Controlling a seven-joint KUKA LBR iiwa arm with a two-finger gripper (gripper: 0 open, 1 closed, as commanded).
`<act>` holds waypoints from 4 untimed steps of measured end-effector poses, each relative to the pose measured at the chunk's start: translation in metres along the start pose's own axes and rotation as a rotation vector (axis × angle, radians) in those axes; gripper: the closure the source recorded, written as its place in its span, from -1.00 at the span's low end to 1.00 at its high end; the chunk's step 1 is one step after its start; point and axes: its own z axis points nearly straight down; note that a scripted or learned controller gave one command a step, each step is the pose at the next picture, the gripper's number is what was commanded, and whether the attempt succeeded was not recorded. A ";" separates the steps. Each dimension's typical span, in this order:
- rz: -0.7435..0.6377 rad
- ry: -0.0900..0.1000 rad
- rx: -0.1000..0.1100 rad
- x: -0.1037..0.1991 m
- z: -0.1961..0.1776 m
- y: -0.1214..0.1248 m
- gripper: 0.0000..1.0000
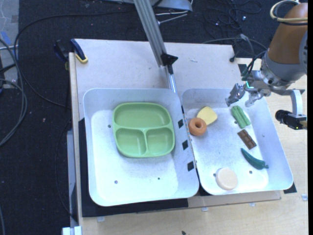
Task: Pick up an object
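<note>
We look down at a slant on a pale bench [122, 58] carrying two shallow white bins side by side.

The left bin [98, 180] holds a light green divided plate [144, 129] with three compartments, lying flat near the bin's middle.

The right bin [274, 146] holds six small things. A yellow wedge-shaped piece [207, 115] lies toward the bin's upper left, and an orange ring like a doughnut [197, 127] sits just beside it, touching or nearly touching its lower left edge. A light green ridged piece [240, 116] lies in the upper middle of the bin. Below it, close by, is a small brown bar [247, 139]. Further down is a dark teal curved piece shaped like a pepper [254, 159]. Near the bin's front edge rests a cream-coloured round disc [227, 178], well apart from the doughnut.

The arm [288, 43] reaches in from the right, its orange band showing above a grey wrist. The gripper [243, 96] hangs over the upper part of the right bin, just above the light green ridged piece. Its two fingers [234, 95] are spread apart, with a visible gap and nothing between them. We cannot tell whether the fingertips touch the ridged piece.

A slanted metal pole [151, 28] crosses the far side of the bench, and dark cables lie on the floor beyond.
</note>
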 end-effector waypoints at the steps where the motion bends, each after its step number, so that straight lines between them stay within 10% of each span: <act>1: 0.000 0.000 -0.003 0.000 -0.001 0.001 -1.00; 4: -0.001 -0.001 -0.004 -0.001 0.133 0.019 -1.00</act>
